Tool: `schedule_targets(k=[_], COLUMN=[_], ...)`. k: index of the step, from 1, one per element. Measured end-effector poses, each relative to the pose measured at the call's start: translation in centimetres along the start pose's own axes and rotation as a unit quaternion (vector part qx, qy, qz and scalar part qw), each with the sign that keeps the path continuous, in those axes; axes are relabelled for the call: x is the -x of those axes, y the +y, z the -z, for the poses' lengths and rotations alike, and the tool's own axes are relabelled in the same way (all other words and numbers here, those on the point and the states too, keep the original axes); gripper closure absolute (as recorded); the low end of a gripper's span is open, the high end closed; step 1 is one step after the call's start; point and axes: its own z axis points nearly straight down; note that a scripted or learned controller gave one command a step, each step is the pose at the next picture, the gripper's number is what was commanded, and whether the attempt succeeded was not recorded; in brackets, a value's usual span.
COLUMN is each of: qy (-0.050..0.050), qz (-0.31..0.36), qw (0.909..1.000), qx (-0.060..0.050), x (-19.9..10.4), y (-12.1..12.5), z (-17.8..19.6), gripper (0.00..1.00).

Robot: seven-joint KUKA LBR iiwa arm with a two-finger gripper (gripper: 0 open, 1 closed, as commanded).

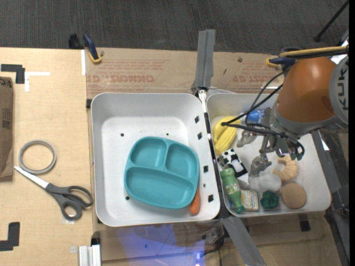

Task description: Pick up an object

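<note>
so the gripper [265,158] hangs low in the right bin [317,204], fingers apart, nothing between them; approach step, no grasp yet; a white lump [265,180] lies just below it; next: drop straight down, close on it, lift.

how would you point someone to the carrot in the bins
Start at the left white bin, which holds a teal divided plate. At that plate's lower right edge, against the bin's near wall, lies the carrot. It is the small orange thing there; everything else is crowded into the other bin.
</note>
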Motion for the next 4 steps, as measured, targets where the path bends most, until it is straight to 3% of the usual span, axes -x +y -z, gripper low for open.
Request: schedule_targets(k=[1, 2, 3, 4], qy=[-0.003, -0.003, 0.0, -0.003], qz=[-0.027, 0.038, 0.08, -0.011], qw=[0.9996, 0.9993, 0.9968, 0.9999], qx=[-0.001, -0.001, 0.0, -0.001], x=[3.4, 1.5, 6.9, 2.7], y=[-9.8, -12.4, -13.3, -10.9], z=[-3.4, -3.3, -3.2, -3.2], gripper=[0.0, 0.0, 0.0, 0.0])
